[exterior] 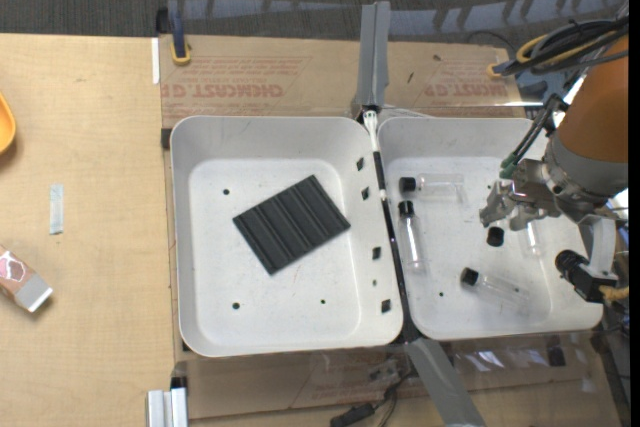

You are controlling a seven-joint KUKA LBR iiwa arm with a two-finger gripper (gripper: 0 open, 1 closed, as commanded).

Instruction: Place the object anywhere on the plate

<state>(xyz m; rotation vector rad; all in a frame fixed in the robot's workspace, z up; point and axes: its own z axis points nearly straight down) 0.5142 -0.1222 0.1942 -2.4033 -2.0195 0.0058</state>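
Camera position: we look down from above the bench, fixed, at a slant.
Facing: our gaze drops toward the divider point(376, 115) between the two bins, grey carpet lying beyond it at the top.
Nearness: we stand well back; the left bin point(190, 245) left of the divider and the right bin point(440, 315) right of it both fit whole.
Arm entry: the arm point(600, 115) comes in right of the divider.

Red print "CHEMCRZT" seen upside down, on cardboard sheet point(300, 75) behind the bins, far from the fingers
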